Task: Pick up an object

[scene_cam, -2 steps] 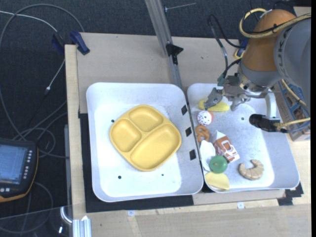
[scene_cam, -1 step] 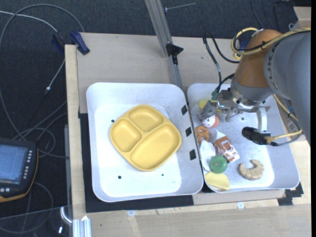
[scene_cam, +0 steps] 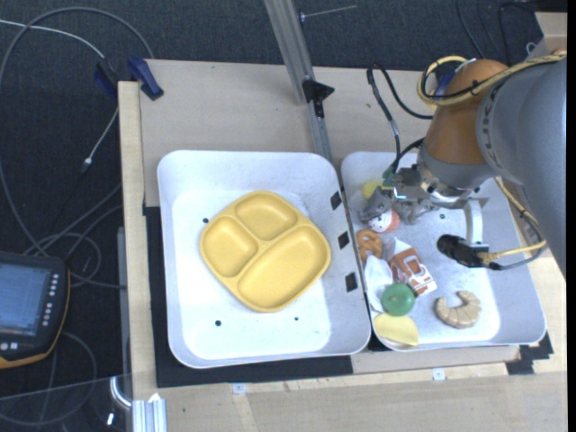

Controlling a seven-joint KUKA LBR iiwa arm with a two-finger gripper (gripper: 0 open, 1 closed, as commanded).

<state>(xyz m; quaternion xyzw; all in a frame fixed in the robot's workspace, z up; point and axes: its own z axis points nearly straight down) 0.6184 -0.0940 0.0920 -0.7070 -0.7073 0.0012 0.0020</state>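
The end effector (scene_cam: 389, 207) is low in the right white bin (scene_cam: 526, 309), beside a small round toy (scene_cam: 385, 222). I cannot tell if it grips anything. Nothing looks lifted yet.

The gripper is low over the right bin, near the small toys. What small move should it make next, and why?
Probably a short descent straight down. The gripper sits at the upper left of the right bin, right above a small round red and white toy, with a pretzel just below it in the view. I cannot see anything held.
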